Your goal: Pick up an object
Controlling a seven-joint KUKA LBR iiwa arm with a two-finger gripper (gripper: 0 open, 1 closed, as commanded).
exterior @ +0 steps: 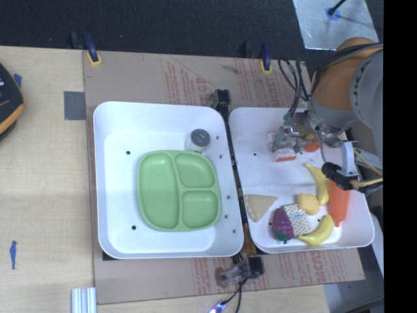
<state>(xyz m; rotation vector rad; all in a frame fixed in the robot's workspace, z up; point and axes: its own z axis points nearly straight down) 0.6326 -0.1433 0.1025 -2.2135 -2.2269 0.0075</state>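
Note:
The right white bin [255,129] holds several toy foods: a tan wedge [259,205], purple grapes [281,222], a yellow corn piece [308,204], an orange carrot [339,204], and two bananas [320,184] [317,232]. My gripper [285,141] hangs low over the far part of this bin, reaching in from the right. A small red and white piece [285,157] lies just in front of it on the bin floor. Whether the gripper touches that piece is unclear.
The left bin [117,129] carries a green divided plate [176,188] and a small grey can [199,138] at the plate's far edge. Cables and the arm's orange band [339,77] crowd the right bin's far right corner. Clamps sit between the bins.

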